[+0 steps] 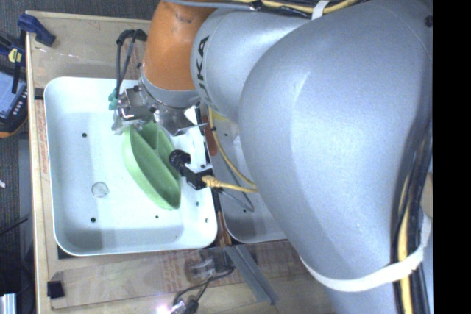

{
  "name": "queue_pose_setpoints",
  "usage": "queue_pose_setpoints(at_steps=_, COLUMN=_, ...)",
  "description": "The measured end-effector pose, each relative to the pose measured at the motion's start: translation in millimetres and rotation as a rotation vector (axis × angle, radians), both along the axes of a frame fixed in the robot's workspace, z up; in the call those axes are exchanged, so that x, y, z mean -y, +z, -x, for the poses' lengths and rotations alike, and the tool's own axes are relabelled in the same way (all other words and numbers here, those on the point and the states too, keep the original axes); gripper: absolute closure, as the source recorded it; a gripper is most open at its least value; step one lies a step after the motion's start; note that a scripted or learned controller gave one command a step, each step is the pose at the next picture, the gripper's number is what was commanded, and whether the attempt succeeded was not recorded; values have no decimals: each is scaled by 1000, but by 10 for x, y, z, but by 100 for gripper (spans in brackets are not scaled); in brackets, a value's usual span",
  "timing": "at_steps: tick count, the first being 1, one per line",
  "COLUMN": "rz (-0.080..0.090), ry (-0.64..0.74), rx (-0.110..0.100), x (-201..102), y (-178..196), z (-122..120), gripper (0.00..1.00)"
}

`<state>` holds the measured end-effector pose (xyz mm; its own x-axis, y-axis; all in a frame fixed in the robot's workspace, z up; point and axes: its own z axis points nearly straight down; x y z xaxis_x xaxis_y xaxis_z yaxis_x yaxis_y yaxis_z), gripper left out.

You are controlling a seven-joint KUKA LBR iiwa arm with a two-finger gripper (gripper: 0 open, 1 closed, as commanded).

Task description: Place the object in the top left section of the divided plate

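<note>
Reaching in from the right, the grey KUKA arm with its orange wrist band [173,40] hangs low over the left shallow white plastic bin [73,158], and its bulk covers most of the right-hand white bin [254,232]. The pale green divided plastic plate [156,167] lies in the left bin, tilted up on edge rather than flat, with its long axis running from upper left, at the wrist, down to lower right towards the bin's near corner. The two-finger gripper [132,114] sits right at the plate's upper end, either touching it or just above it; the wrist housing and cables hide the tips, so I cannot tell whether the jaws are spread or pressed together, nor whether anything is pinched between them. No separate object to be placed can be made out. A small round mark [99,190] shows on the bin floor to the plate's left. Judging by the tilt, the plate's sections face sideways, so dropping anything into the top left compartment looks awkward until it lies flat.
</note>
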<state>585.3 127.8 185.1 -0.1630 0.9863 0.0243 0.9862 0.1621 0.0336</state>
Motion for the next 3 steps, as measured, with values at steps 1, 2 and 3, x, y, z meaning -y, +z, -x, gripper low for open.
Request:
queue_pose_setpoints(at_steps=1, rz=28, ry=-122, rx=-38, x=-384, y=385, z=-696, gripper=100)
queue_pose_setpoints(at_steps=2, rz=33, ry=239, rx=-41, x=-540, y=-470, z=-673, gripper=100)
queue_pose_setpoints(at_steps=3, rz=28, ry=22, rx=-21, x=-552, y=-885, z=371, gripper=100)
